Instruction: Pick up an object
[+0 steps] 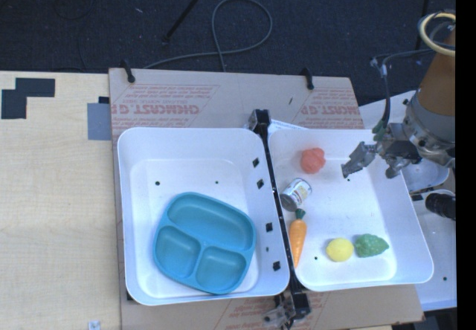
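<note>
Hand (375,160) open over right bin (416,239), mirrored "CHEMCAST" print on cardboard (160,108), small can (297,192)

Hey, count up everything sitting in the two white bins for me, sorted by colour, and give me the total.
Blue: 1, the divided plate in the left bin
Orange: 1, the carrot in the right bin
Red-orange: 1, the round fruit
Yellow: 1, the lemon
Green: 1, the leafy vegetable
Silver: 1, the small can
Total: 6

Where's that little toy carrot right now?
The carrot lies in the right bin, against the left wall by the divider, just below the small can and left of the yellow ball.
</note>
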